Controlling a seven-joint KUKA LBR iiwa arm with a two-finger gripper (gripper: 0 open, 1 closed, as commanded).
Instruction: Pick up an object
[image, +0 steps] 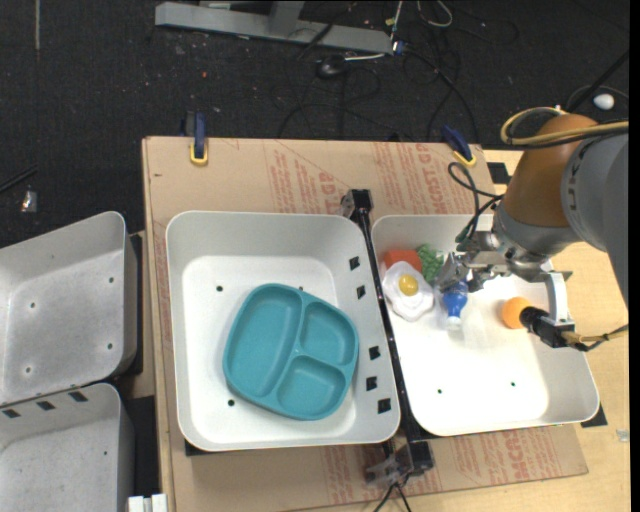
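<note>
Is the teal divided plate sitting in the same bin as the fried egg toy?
No, the teal divided plate lies in the left bin, while the fried egg toy is in the right bin.

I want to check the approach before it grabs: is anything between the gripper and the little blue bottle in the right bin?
Nothing visible lies between them. The gripper sits directly over the blue bottle in the right bin. The fried egg toy lies close on the bottle's left, the orange ball further right, both beside the path.
</note>
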